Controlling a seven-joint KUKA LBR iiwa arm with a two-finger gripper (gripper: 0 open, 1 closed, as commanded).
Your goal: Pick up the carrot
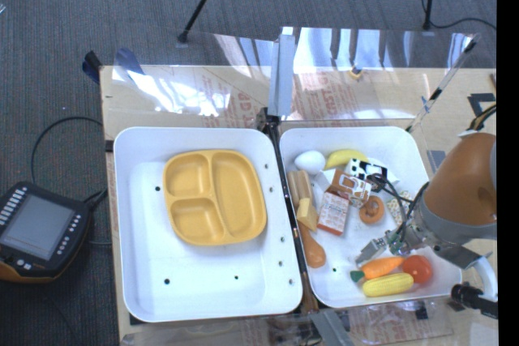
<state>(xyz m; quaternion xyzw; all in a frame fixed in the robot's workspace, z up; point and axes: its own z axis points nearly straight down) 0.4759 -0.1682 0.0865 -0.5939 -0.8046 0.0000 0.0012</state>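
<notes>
Lower gripper (379, 245), finger state impossible to tell, squarely over carrot (381, 266), avoiding corn (388, 284) and tomato (417, 269).

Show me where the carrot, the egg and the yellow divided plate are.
carrot (381, 266): camera view, middle of its orange body.
egg (309, 161): camera view, centre of the shell.
yellow divided plate (263, 207): camera view, its right rim.

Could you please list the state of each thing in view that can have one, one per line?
Orange toy carrot with green top: lying flat in the right bin, not held.
Tool: just above the carrot.
Yellow three-compartment plastic plate: upright in the left bin.
Yellow toy corn cob: lying beside the carrot.
White plastic egg: resting on its side.
</notes>
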